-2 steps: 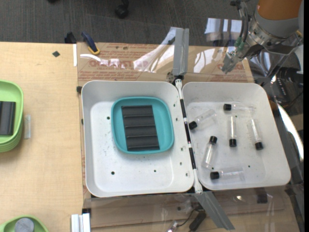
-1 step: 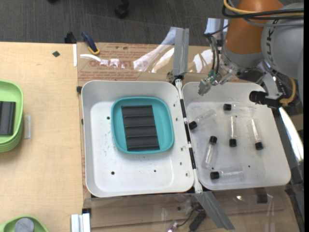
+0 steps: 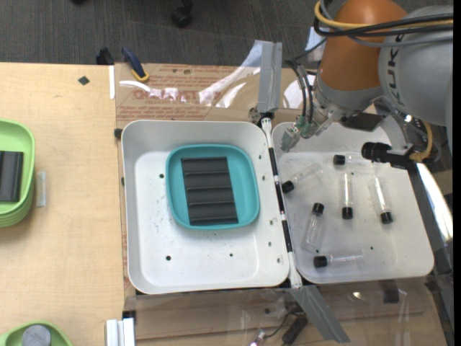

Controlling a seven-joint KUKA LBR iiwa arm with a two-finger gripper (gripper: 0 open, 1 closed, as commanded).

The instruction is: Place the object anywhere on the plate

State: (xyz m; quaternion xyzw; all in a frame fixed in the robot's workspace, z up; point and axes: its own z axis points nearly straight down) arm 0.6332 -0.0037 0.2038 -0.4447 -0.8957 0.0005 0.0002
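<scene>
Right, starting at the pincer (image 3: 294,134): hanging over the far-left corner of the right bin (image 3: 421,269), close to the wall shared with the left bin (image 3: 144,265). Cannot tell whether wide or narrow, being too small and blurred at the tip.

Moving outward, onto the clear tubes with black caps scattered across the right bin's floor. Nearest the pincer, the slanted tube (image 3: 299,177), lying with its long axis running from near-left to far-right, cap at the near-left end against the shared wall. A little right of that, the far tube (image 3: 338,161), showing mostly its cap, direction hard to read. Further toward the near side, the middle tube (image 3: 346,193), long axis far-to-near, cap at the near end. Just right of it, the right tube (image 3: 379,199), almost parallel, cap also at the near end. Left of those, the left tube (image 3: 314,223), far-to-near again but with the cap at the far end. Closest to the near rim, the crosswise tube (image 3: 337,259), long axis left-to-right, cap pointing left.

Over in the left bin, sitting centre: the teal plate (image 3: 248,193), carrying a dark ribbed insert (image 3: 209,189). All tubes well apart from the plate.
</scene>
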